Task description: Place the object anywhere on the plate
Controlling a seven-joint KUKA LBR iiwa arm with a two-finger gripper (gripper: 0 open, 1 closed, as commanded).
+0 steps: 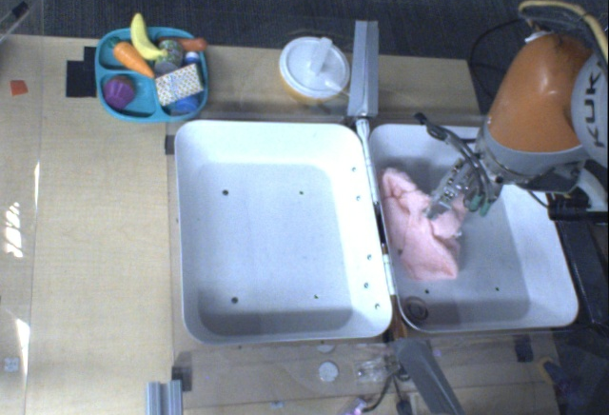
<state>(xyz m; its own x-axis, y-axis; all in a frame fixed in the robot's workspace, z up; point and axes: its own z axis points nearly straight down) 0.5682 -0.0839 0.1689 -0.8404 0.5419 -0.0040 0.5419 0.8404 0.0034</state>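
step: grasp | tool (457, 199) over pink cloth (417, 225), right bin (533, 304), its grip state unreadable | advice: pinch a raised fold at 3 o'clock edge, lift straight

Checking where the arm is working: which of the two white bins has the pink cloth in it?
The right bin, the smaller one under the arm. The pink cloth lies in its left half, with the gripper at the cloth's upper right edge.
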